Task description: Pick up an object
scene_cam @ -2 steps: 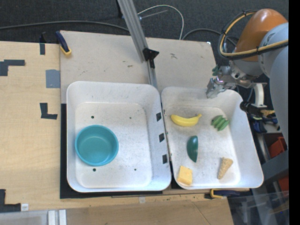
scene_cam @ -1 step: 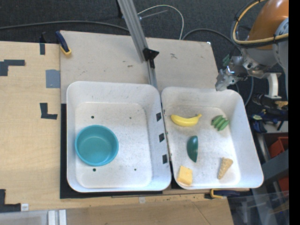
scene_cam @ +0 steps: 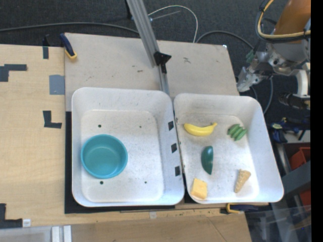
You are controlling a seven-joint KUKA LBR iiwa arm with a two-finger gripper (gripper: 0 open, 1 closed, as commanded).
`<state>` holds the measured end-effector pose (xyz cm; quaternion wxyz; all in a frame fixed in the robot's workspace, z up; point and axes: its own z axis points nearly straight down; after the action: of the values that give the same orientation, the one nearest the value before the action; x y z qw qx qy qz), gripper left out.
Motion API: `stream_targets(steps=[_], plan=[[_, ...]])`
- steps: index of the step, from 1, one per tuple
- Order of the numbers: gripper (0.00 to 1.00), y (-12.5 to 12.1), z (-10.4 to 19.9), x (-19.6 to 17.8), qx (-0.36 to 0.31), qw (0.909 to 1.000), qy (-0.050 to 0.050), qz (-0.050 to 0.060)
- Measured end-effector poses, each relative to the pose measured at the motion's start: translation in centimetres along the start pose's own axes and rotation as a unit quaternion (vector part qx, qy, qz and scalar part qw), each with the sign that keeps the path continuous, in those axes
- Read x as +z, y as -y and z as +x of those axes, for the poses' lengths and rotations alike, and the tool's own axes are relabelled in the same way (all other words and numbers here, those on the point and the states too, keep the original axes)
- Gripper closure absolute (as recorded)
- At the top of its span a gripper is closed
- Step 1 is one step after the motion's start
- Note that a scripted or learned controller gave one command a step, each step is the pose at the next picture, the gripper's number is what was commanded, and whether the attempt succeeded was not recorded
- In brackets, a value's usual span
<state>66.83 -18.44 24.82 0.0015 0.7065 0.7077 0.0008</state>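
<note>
The bench (scene_cam: pixel 116 59) carries two white bins side by side. The left bin (scene_cam: pixel 121 102) holds a blue bowl (scene_cam: pixel 104 156), which stands upright near its front left corner. The right bin (scene_cam: pixel 252 110) holds five small things, all apart from each other.

The arm (scene_cam: pixel 290 14) is at the upper right, outside the bins, with its orange band at the top. The gripper (scene_cam: pixel 246 79) hangs just beyond the back right corner of the right bin, above the bench edge. It is too small and blurred here, so I cannot tell how wide it is, and nothing shows inside it.

In the right bin, a banana (scene_cam: pixel 200 129) lies near the back left. A dark green piece (scene_cam: pixel 207 159) lies in the middle. A green vegetable (scene_cam: pixel 236 131) lies near the back right. A yellow block (scene_cam: pixel 200 189) sits at the front left corner, and a tan cone (scene_cam: pixel 242 180) lies at the front right.
</note>
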Motion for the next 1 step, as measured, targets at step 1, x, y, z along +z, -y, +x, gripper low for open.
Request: stream_targets(steps=[1], plan=[[1.0, -0.82, 6.13, 0.87, -0.003, 1.0, -0.001, 0.002]])
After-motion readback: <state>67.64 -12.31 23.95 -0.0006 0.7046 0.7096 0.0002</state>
